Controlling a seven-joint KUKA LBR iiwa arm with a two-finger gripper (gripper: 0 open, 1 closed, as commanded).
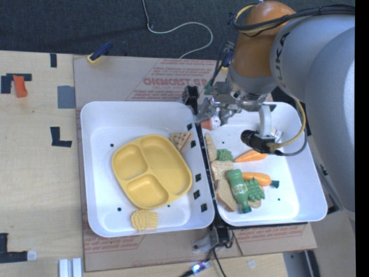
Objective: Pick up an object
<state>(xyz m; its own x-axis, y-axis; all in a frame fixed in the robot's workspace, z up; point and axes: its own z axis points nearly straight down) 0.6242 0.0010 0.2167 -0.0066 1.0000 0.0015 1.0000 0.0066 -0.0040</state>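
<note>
Yellow corn lies nearest, at the lower left of the frame, beside the yellow tray in the left bin. In the right bin, lower centre-right, my likely targets crowd together: green toy, bread slices, two carrots. Farther up, my claw hangs over the dividing rims; whether it is apart or together I cannot tell. I judge the risk is catching that rim, or nudging the packed pile so that a grasp slips off or snags a neighbour.
</note>
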